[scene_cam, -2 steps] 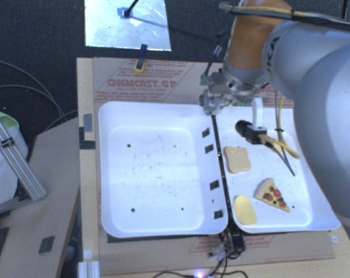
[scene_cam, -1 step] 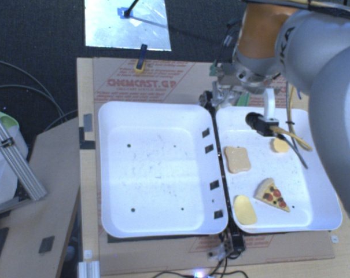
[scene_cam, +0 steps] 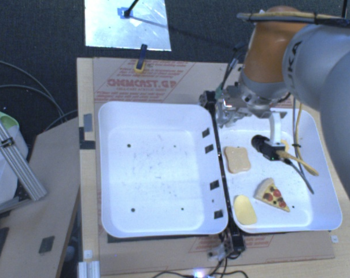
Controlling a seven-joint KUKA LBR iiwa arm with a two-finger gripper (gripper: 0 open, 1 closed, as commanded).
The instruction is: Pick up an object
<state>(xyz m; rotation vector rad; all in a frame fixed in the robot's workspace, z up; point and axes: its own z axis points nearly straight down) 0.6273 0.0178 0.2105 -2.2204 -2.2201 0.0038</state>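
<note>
Take the toast slice (scene_cam: pixel 237 159) as your reference, it was the obvious target. It lay flat in the right bin (scene_cam: pixel 305 216), close to the wall shared with the left bin (scene_cam: pixel 157 172)

The claw (scene_cam: pixel 225 117) sat straight up-view of the toast, towards the far side of the bin and a touch left of it, near but apart. You couldn't tell from this angle whether it was released or clenched, the wrist body hid that. I'd call the pick not yet made: every piece lay on the bin floor

Other things, all off the toast:
- pizza slice (scene_cam: pixel 272 194), down-view and right, well clear, long axis running diagonally with the tip pointing away from the toast
- yellow oval piece (scene_cam: pixel 245 209), straight down-view, near the bin's front wall
- yellow utensil (scene_cam: pixel 302 162), off to the right, handle slanting down-view

The move turned on one relation: the toast was the nearest piece, and it lay on the camera side of the claw. So you needed a short shift towards the camera, then a descent. The toast was roughly square, so no long axis to line up with, but it lay flat and thin, which I'd judge a hard pinch. The shared wall beside it left little room on that side
</note>
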